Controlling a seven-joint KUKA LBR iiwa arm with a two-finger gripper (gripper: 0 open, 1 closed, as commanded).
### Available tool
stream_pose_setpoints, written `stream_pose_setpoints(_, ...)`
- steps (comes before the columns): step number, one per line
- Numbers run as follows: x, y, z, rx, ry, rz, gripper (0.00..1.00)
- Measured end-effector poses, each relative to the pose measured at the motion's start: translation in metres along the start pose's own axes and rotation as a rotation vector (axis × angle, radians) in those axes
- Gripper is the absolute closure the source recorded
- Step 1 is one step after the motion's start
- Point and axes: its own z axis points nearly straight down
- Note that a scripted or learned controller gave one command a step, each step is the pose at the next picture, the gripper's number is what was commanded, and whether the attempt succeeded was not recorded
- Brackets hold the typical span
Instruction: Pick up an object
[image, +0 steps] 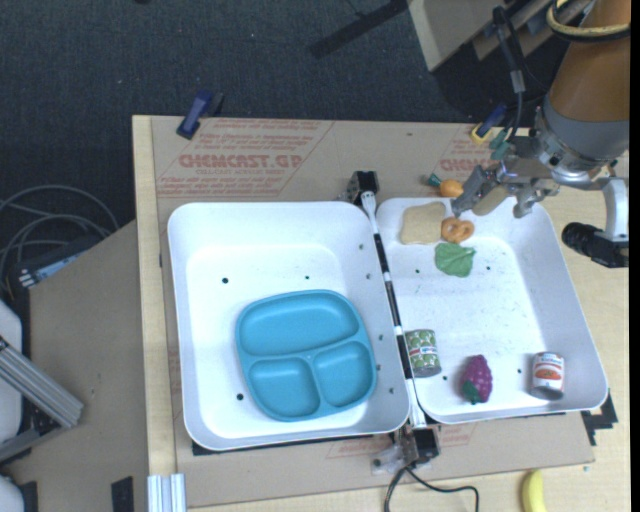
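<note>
The tool (497, 195) hangs over the far edge of the right bin (560, 300), its 2 fingers spread apart with nothing between them, so the step in hand looks like the approach before a grasp. Just below and to its left lie 3 candidates: an orange ring-shaped piece (458, 230) closest, a beige bread slice (421, 223) touching it on the far side, and a green leaf (455, 260) just beneath. The ring seems the likely target; being round it has no clear long axis and lies flat. The next move probably calls for shifting left and descending so the fingers straddle it.
</note>
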Motion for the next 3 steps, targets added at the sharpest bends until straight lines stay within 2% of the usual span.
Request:
stream_pose_setpoints(1,-0.07,-0.032,0.13,0.004,0.0,0.003,0.0)
stream_pose_setpoints(2,-0.035,-0.117,0.143,0.003,0.001,0.001,0.0)
stream_pose_setpoints(3,-0.033,-0.14,0.145,0.002,0.001,0.001,0.0)
